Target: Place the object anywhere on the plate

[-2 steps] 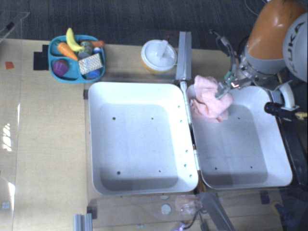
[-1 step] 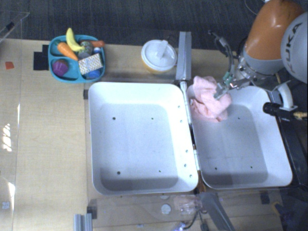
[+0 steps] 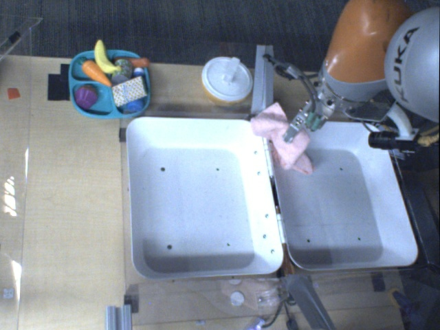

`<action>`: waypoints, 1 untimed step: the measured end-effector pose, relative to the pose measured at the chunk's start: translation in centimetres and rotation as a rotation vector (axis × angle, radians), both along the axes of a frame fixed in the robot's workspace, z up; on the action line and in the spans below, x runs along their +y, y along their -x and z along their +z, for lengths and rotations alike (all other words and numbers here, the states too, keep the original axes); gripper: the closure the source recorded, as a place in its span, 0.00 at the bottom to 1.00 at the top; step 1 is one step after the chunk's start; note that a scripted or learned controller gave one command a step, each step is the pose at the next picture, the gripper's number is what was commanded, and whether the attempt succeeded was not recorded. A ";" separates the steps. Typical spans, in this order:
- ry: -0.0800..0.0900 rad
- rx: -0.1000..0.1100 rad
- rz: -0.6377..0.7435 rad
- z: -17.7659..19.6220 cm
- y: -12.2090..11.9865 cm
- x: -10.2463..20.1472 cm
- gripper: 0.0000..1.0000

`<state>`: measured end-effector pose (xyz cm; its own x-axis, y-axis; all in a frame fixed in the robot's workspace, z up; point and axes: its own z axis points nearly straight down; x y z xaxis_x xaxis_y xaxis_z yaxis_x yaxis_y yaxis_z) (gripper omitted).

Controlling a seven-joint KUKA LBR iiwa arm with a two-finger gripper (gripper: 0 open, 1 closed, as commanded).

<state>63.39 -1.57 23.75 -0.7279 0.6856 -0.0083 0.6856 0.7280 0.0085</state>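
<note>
A pink cloth [image 3: 283, 143] hangs crumpled over the far left corner of the right bin [image 3: 357, 249], with one end reaching the divider between the bins. My gripper [image 3: 298, 130] comes down from the right onto the cloth's middle, shut on a fold of it. The blue divided plate [image 3: 77, 82] sits on the bench at the far left, beyond the left bin. It holds a toy banana, a carrot, a purple piece and other small items.
A white lidded cup in a yellow dish [image 3: 227, 80] stands behind the bins, between the plate and the cloth. The left bin [image 3: 199, 253] lies between the cloth and the plate. A grey upright post [image 3: 261, 81] rises at the divider's far end.
</note>
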 end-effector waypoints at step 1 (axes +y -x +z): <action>0.004 -0.001 0.402 -0.8 0.2 4.6 1.00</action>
